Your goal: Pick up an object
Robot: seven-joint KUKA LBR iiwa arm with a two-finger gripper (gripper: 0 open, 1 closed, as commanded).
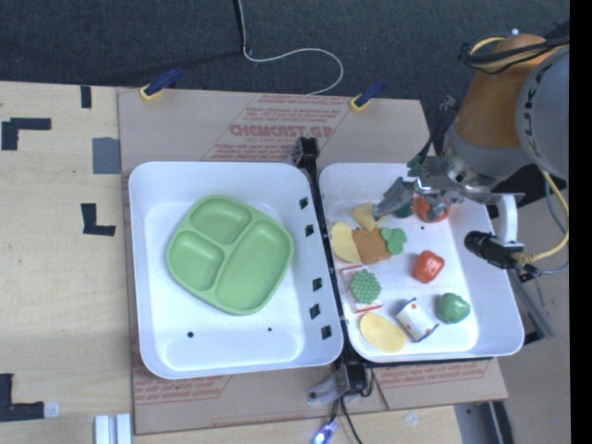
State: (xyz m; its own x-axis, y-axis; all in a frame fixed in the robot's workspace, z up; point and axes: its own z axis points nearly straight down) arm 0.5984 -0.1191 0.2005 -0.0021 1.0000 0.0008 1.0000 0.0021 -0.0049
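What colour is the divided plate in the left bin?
Light green; the divided plate shows plainly in the camera view, lying in the left bin.

A green plate [230, 253] with three compartments is lying in the left bin [148, 248], tilted a little against the bin's sides. Both bins are sitting on a cardboard sheet [268, 128] with red print, clipped at its far edge by a yellow clamp [161, 83] and a blue clamp [368, 94]. A white cable [277, 55] is trailing over the dark floor beyond.
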